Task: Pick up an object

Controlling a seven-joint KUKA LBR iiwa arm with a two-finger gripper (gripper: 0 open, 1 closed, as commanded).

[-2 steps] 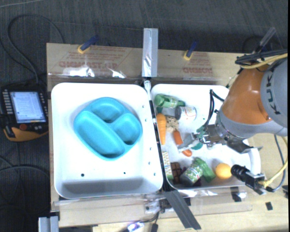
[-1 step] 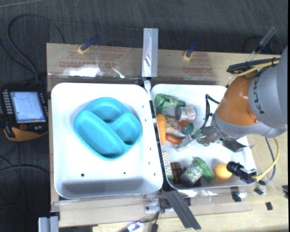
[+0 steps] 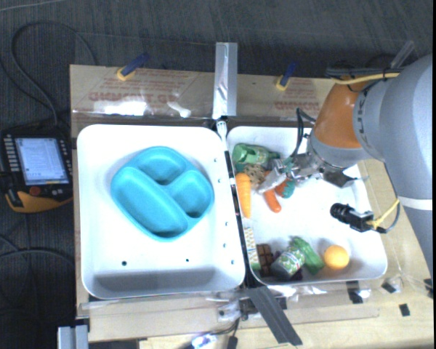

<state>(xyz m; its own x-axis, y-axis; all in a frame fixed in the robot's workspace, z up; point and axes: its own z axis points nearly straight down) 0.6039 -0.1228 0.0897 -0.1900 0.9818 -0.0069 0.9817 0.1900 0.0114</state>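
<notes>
Nearest the camera, along the 6 o'clock edge of the right bin [image 3: 363, 195], lie a dark brown packet [image 3: 264, 256], a green packet [image 3: 302, 256] just beside it and an orange fruit [image 3: 336, 257] toward 5 o'clock. In the left bin [image 3: 94, 267] a blue sectioned tray [image 3: 162, 191] takes the middle. Farther in, a long carrot [image 3: 243, 194] lies against the right bin's 9 o'clock wall, and a smaller orange piece [image 3: 274, 201] lies tilted just beside it toward the centre.

The gripper [image 3: 288, 174] hangs low over that smaller piece, at about 10 o'clock from the bin's middle, with a small teal object [image 3: 288, 190] right beneath it. Whether the gripper is clenched or released cannot be told from this angle, nor whether it touches either item. The grey arm [image 3: 400, 122], with its orange band [image 3: 338, 118], enters from 3 o'clock.

At the bin's 11 o'clock corner sits a green crumpled wrapper [image 3: 251, 155]. On the floor at 9 o'clock of the bench rests a handheld control unit [image 3: 33, 167]. At the far edge, a blue clamp [image 3: 134, 65] and a yellow clamp [image 3: 283, 78] grip the board.
</notes>
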